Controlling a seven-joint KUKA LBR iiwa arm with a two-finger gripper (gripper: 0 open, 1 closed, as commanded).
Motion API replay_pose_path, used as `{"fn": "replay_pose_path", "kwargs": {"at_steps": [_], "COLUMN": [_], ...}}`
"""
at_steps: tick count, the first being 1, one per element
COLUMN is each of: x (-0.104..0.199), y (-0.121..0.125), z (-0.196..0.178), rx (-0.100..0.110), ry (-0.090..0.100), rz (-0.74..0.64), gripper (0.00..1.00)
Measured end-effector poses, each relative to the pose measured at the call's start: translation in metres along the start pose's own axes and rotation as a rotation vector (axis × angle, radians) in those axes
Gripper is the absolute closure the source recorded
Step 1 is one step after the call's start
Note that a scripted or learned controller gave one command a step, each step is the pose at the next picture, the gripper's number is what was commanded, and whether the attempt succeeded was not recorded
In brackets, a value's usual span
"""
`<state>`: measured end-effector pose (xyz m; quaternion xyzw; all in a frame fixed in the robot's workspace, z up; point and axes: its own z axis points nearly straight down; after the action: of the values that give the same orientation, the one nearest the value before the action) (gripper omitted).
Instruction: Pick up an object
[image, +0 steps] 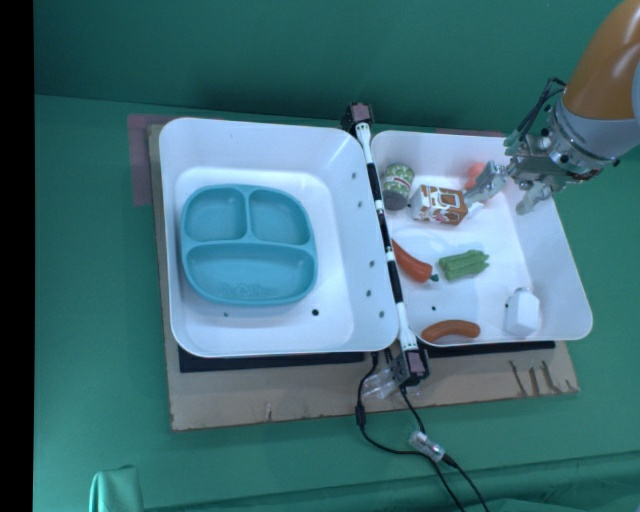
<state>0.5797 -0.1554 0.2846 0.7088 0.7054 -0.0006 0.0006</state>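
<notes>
The right bin (560, 265) holds several small items. A striped can (397, 181) lies at its back left, with a brown and white carton (438, 203) beside it. Partly hidden behind a finger is a small orange piece (477, 171). A red pepper (412, 261) and a green bean bundle (463, 264) lie mid-bin. At the front are a sausage (450, 330) and a white object (521, 312). My gripper (508, 190) hangs over the bin's back right, just right of the carton. It is open, and nothing is between its fingers.
The left bin (200, 140) holds a teal divided plate (247, 245). A black and white divider rail (383, 222) runs between the bins. Cables (420, 440) trail off the bench's front edge.
</notes>
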Motion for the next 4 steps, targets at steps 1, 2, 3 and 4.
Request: {"fn": "replay_pose_path", "kwargs": {"at_steps": [1,2,3,4], "x": [0.039,0.049,0.047,0.083], "y": [-0.030,-0.063,-0.062,-0.096], "z": [0.095,0.099,0.088,0.006], "rx": [-0.005,-0.029,-0.032,-0.001], "ry": [-0.001,-0.009,-0.011,0.000], "rz": [0.000,0.001,0.007,0.000], "gripper": [0.00,0.00,1.00,1.00]}}
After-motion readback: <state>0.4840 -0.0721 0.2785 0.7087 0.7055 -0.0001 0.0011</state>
